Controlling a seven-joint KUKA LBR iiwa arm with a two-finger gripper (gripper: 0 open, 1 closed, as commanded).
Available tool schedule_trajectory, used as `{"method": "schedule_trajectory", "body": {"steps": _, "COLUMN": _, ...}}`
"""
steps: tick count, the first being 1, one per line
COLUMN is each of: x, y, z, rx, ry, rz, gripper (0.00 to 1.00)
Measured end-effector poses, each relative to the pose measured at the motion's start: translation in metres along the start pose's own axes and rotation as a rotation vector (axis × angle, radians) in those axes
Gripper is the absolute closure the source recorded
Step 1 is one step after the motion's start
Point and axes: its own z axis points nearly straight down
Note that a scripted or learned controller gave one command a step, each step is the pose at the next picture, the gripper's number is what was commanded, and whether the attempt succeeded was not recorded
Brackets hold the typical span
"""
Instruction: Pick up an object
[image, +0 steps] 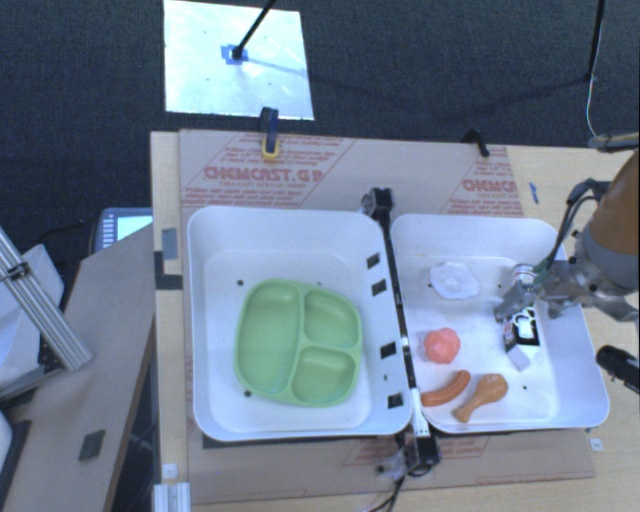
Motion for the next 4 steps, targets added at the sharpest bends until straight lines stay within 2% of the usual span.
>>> {"method": "schedule_trajectory", "body": {"steps": 1, "x": 0.001, "y": 0.003, "z": -0.007, "rx": -0.014, "ry": -0.003, "rz": -0.004, "gripper": 0.0}}
{"method": "schedule_trajectory", "body": {"steps": 2, "x": -0.002, "y": 0.009, "z": 0.054, "rx": -0.01, "ry": -0.002, "rz": -0.002, "gripper": 0.0}}
{"method": "schedule_trajectory", "body": {"steps": 3, "x": -0.007, "y": 0.014, "z": 0.082, "rx": -0.031, "ry": -0.013, "rz": 0.002, "gripper": 0.0}}
{"method": "schedule_trajectory", "body": {"steps": 4, "x": -0.007, "y": 0.016, "z": 0.071, "rx": -0.039, "ry": -0.017, "rz": 0.001, "gripper": 1.0}}
